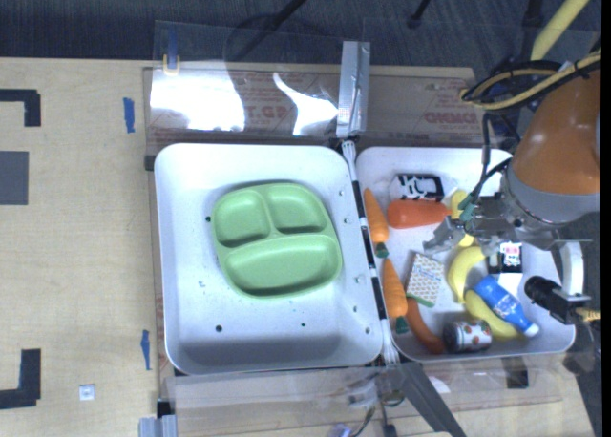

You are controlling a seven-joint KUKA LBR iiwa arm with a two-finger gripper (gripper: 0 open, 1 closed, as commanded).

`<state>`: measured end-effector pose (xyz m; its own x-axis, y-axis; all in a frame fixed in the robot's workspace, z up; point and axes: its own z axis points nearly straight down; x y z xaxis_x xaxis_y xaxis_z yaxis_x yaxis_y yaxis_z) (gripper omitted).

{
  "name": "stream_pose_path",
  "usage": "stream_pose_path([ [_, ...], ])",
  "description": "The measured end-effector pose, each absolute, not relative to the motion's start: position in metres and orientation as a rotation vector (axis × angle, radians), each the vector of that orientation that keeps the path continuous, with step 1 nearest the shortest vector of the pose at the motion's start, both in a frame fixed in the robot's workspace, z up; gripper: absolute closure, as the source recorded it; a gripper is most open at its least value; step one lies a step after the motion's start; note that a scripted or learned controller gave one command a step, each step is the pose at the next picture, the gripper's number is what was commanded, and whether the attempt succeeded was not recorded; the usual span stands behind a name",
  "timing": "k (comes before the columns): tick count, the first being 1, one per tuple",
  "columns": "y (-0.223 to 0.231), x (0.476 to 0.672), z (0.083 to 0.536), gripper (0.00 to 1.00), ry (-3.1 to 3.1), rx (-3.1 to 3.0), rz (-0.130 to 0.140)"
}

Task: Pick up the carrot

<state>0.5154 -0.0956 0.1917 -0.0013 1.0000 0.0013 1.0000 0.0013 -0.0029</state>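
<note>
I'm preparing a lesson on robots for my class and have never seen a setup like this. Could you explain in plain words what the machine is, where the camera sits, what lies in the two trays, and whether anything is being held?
The single camera sits above the bench and looks down at a slant. The grey and orange shape at the right is a robot arm; its gripper, a two-finger claw, hangs over the right bin. I cannot tell whether the claw is open or shut, and nothing is visibly held.

The left bin holds a green divided plate. The right bin is crowded with toy groceries: one carrot along its left wall, another carrot below it, a banana, a blue bottle, a small can, a patterned packet and an orange-red item I cannot identify.

The job is to pick up a carrot; both still lie in the bin.
</note>
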Motion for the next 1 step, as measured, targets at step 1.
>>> stream_pose_path([
  [1, -0.0332, 0.5321, 0.1991, 0.00, -2.008, -2.417, -0.001],
])
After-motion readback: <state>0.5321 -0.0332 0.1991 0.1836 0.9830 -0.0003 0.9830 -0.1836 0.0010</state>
